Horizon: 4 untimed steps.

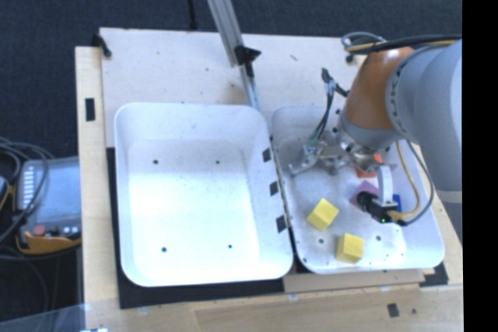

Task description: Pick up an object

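Two yellow blocks lie in the right bin point(412, 245): one point(323, 214) near the bin's middle and the other point(349, 247) closer to the front rim. My gripper point(315, 162) is low over the back left part of that bin, a short way behind the nearer-to-middle block and apart from it. The wrist with its orange band point(373, 89) hangs over the bin's back right. A small pink thing point(366, 188) and a bit of orange point(375, 159) peek out under the wrist, partly hidden by it.
The left bin point(132, 128) stands beside the right one, their rims meeting along a dividing edge point(278, 190). A slanted metal post point(222, 4) rises from the bench behind the bins. The bench's front edge runs just past the bins.
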### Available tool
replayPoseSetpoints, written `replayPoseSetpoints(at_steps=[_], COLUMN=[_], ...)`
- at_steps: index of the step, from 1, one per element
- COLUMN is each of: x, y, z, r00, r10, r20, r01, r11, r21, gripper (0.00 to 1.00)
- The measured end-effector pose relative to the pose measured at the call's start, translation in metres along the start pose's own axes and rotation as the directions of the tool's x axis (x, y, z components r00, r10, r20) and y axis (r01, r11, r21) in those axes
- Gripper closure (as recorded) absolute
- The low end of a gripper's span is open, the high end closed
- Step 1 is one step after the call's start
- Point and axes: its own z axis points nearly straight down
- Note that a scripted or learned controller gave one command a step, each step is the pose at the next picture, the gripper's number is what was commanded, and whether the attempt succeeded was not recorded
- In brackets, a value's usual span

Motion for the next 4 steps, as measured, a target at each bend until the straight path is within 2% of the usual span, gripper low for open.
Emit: replayPoseSetpoints(at_steps=[1,3,4], x=[-0.001,-0.019,-0.022], y=[0.001,0.007,0.011], z=[-0.012,-0.109,-0.174], r00=[1.000,1.000,1.000], r10=[0.008,0.000,-0.009], r20=[0.000,0.000,0.001], r01=[-0.008,0.000,0.009], r11=[1.000,1.000,1.000], r21=[-0.004,-0.006,-0.009], gripper=[1.00,1.00,1.00])
